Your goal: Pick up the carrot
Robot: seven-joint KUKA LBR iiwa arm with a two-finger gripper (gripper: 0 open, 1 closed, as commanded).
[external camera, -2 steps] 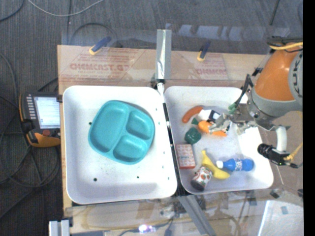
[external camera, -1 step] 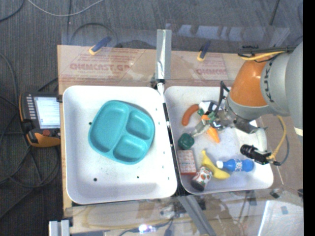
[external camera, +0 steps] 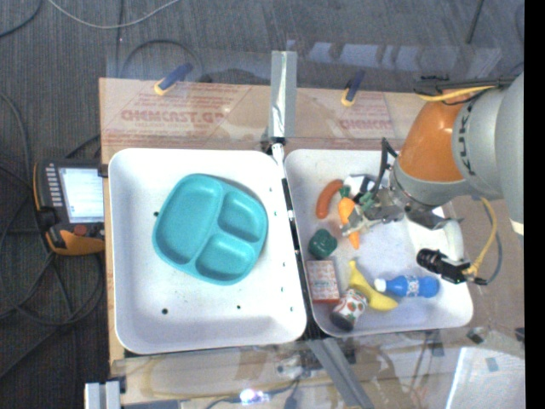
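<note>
The claw [external camera: 362, 210] sits low in the right bin [external camera: 443, 309], in the middle right of the frame, right at the carrot [external camera: 347, 213]; whether it is spread or pinching cannot be told. The carrot lies near that bin's upper left, just beside a red sausage-shaped piece [external camera: 327, 198]. Below are a dark green piece [external camera: 323, 244], a banana [external camera: 368, 290] and a blue bottle [external camera: 410, 287]. The left bin [external camera: 136, 313] holds a teal divided plate [external camera: 211, 227].

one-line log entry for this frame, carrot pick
phase: at carrot | pincer: in right bin, over carrot | grasp: unconfirmed | sausage: beside carrot | teal tray: left bin
</note>
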